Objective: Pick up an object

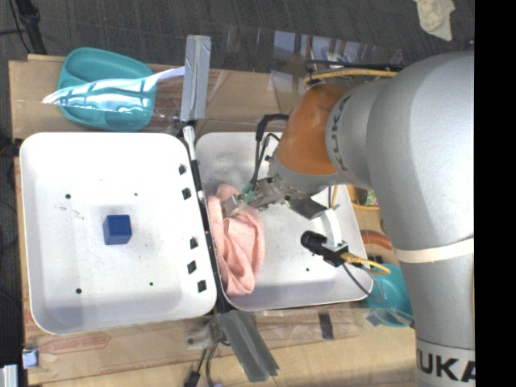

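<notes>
Risk lies mainly at the pink cloth (238, 244), heaped against the left wall of the right bin (282, 293). The tool (242, 200) sits at the cloth's upper edge; whether it is clenched or released cannot be told, and no fabric is seen gripped. Limp cloth may slip free or trail over the divider on lifting. A blue cube (118, 229) rests alone in the left bin (48, 160), well apart. Worktop (121, 341) is brown board with tape strips; a teal dustpan (105, 87) lies beyond the bins. Dark carpet (266, 2) surrounds, bearing a crumpled rag (431, 10).
</notes>
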